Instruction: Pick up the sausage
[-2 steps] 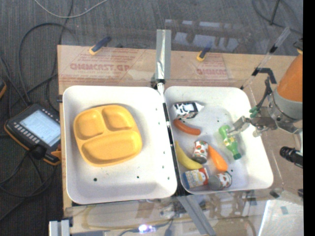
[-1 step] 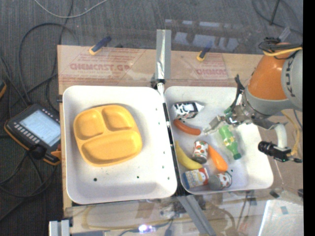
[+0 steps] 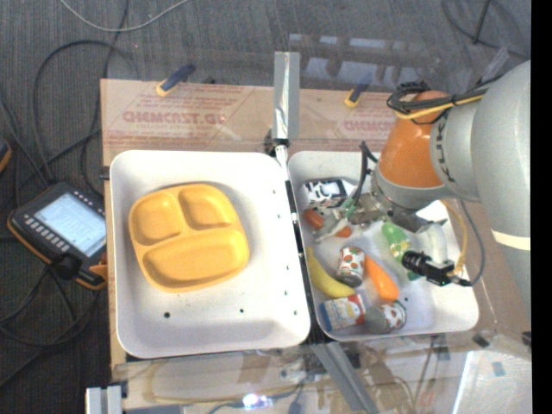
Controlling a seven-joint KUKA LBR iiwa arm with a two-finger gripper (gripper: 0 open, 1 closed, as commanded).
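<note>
Grey carpet strewn with black cables surrounds a bench where two white bins sit side by side on a sheet of cardboard (image 3: 198,115) printed with faded red lettering that I can't quite read (it looks like a maker's name, repeated on both halves). Off at nine o'clock a handheld controller (image 3: 62,224) glows on the floor.

Over in the left bin (image 3: 172,330) lies a yellow divided plate (image 3: 188,235). My arm (image 3: 431,149) reaches into the right bin (image 3: 461,317), and my pincer (image 3: 358,207) hangs low over its upper middle; whether it is open or closed, or has anything in it, I cannot tell from this slant.

What I take for the sausage (image 3: 314,218) is a small reddish-brown piece at about ten o'clock in that bin, just beside my pincer tip and partly hidden. My guess is a light, hard plastic toy, smooth and rounded, so likely to squirt out of a pinch. I'd close across its narrow middle, square to its length.

Around it crowd a banana (image 3: 328,281), a carrot (image 3: 382,280), a spotted can (image 3: 350,266) with a label too small to read, and a small jar (image 3: 342,312) at six o'clock with a red-and-white label, also illegible.
</note>
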